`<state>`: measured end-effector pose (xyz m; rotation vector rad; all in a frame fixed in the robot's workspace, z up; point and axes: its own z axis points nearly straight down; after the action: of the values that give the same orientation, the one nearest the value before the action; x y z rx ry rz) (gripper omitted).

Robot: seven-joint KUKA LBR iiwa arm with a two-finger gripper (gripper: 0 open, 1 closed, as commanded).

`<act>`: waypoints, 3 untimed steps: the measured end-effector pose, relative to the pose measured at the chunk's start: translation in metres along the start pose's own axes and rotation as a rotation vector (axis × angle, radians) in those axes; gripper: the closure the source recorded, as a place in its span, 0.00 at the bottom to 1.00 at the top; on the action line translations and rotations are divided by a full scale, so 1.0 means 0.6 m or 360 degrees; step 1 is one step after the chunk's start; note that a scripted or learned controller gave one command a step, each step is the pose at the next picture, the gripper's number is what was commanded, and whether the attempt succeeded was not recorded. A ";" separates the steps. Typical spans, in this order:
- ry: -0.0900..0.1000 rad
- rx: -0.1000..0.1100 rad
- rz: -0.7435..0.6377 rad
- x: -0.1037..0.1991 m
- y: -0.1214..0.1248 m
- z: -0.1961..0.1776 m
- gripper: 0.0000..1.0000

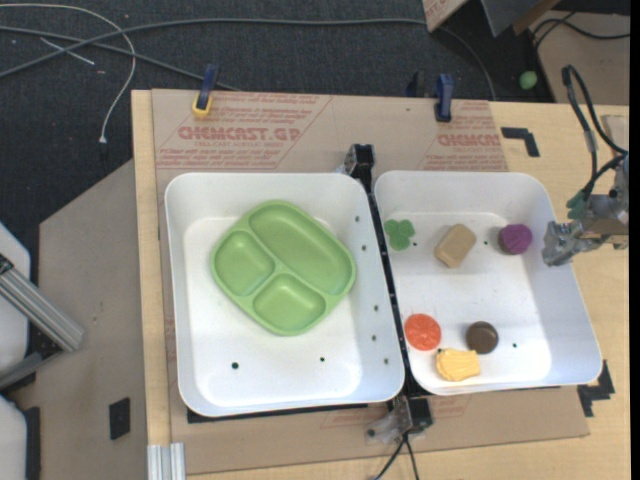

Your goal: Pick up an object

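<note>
The right bin holds several small toy foods: a green piece, a tan block, a purple piece, an orange-red round piece, a dark brown round piece and a yellow piece. My gripper is at the right rim of this bin, just right of the purple piece and apart from it. Nothing shows between its fingers.
The left bin holds a green divided plate. A black clip joins the bins at the back. Blue clamps pin the cardboard sheet. Cables run at the far right.
</note>
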<state>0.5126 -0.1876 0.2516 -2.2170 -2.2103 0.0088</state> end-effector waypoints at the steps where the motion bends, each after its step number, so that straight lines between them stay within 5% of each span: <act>1: -0.0005 -0.0017 -0.0005 0.001 0.004 -0.009 0.00; 3: -0.0004 -0.0016 -0.0004 0.014 0.010 0.156 0.00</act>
<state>0.5177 -0.1792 0.1582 -2.2205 -2.2193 0.0001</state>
